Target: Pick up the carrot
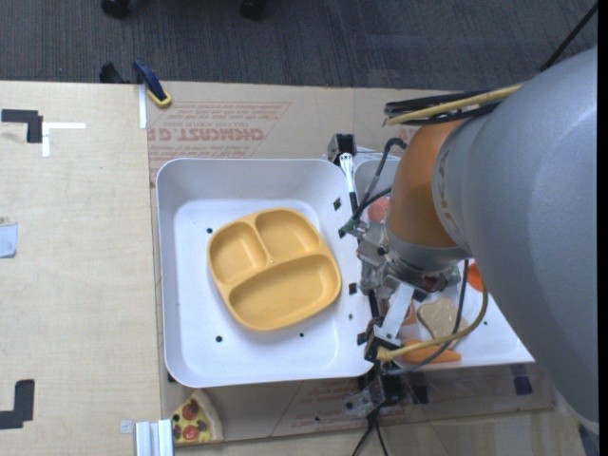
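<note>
The grey arm (532, 217), bulking nearest the lens on the right, hangs its gripper (382, 333) over the right bin (503, 348); whether it is open or closed I cannot tell. The carrot (440, 355) lies at that bin's near edge, just beside a tan, bread-like piece (438, 317), partly hidden by cables. It looks like a light, stiff, smooth plastic toy, tapered and apt to roll, so a grip across its thicker middle seems safest. The glossy yellow divided plate (275, 269) sits in the left bin (180, 255).
</note>
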Tool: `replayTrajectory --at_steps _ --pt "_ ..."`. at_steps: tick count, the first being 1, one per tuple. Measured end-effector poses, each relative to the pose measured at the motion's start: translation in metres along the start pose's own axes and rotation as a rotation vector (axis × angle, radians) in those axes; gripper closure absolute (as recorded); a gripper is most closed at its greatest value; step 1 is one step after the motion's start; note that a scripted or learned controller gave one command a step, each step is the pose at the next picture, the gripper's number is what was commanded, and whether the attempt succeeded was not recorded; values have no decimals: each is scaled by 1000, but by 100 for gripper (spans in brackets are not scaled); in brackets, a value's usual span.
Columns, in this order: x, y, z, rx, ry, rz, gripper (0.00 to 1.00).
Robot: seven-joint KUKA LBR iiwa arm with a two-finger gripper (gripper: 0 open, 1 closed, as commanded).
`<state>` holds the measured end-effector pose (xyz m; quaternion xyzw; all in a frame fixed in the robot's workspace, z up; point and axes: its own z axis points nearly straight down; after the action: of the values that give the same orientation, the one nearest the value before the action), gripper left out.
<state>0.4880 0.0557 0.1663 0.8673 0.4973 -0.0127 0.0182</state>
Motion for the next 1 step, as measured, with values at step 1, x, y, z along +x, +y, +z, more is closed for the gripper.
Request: replayTrajectory --at_steps 1 --pt "67 -51 -21 20 37 -50 100"
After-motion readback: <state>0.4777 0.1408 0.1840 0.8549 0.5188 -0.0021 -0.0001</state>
